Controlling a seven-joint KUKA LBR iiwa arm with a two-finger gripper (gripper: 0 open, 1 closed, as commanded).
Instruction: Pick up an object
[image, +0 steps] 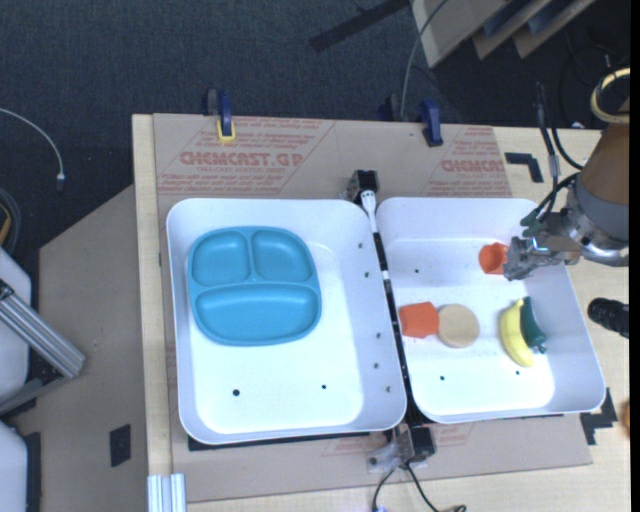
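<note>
The right bin (470, 395) holds several small objects. An orange piece (491, 258) lies near its far right, right beside my gripper (520, 262), which reaches in from the right edge and hangs low over the bin. An orange block (419, 319) and a tan round disc (459, 326) sit side by side in the middle. A yellow banana (516, 335) with a green object (532, 330) against it lies to the right of them. The view does not settle whether anything sits between the gripper's tips.
The left bin (290, 400) holds a blue divided plate (255, 285). A black divider (382, 270) runs between the two bins. Blue clamps (431, 120) hold the cardboard base at the back. Cables hang behind the arm at the upper right.
</note>
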